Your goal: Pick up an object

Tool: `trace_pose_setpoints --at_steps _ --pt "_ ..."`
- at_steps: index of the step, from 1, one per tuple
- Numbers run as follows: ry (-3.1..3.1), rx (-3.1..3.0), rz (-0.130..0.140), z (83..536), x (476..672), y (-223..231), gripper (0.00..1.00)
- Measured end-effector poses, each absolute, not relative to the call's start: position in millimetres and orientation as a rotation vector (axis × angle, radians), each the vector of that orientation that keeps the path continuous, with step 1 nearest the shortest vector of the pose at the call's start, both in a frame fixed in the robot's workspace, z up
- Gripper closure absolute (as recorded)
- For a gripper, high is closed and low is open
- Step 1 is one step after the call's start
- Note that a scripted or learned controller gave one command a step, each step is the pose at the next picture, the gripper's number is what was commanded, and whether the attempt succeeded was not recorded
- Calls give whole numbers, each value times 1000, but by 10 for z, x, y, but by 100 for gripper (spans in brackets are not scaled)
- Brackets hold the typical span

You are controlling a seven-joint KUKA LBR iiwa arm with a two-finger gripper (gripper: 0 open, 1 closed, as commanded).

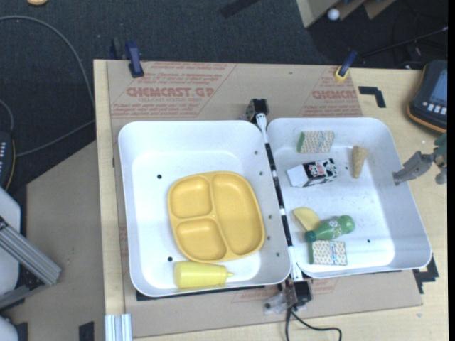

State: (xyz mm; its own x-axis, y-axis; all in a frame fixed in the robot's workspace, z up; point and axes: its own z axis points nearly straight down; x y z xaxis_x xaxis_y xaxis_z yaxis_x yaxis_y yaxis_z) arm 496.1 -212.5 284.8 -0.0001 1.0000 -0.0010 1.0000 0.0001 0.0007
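The right bin (pixel 398 212) holds several small objects. A green and white packet (pixel 316 142) lies at its back, with a beige cone-shaped piece (pixel 358 160) to its right. A black and white carton (pixel 313 172) lies in the middle. Nearer the front are a yellow wedge (pixel 306 217), a green bottle (pixel 331 227) on its side and a second packet (pixel 329 252). My gripper (pixel 414 168) shows as a grey part at the bin's right rim, apart from all of these, with nothing seen in it.
The left bin (pixel 142 190) holds a yellow divided plate (pixel 215 215) and a yellow squeeze bottle (pixel 199 274) lying at its front. Both bins sit on a cardboard sheet (pixel 213 91). A yellow and black handheld device (pixel 432 98) lies at the right edge.
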Motion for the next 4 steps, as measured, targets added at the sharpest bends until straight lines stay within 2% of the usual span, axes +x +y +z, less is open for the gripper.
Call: trace_pose_setpoints --at_steps 1,2,3,4 --pt "2225 2221 -1 1389 5115 -1446 0" --pt "2222 2220 2 1133 5857 -994 0" --pt "2222 2219 0 846 6345 -1266 0" --pt "2219 2213 6 973 6368 -1262 100"
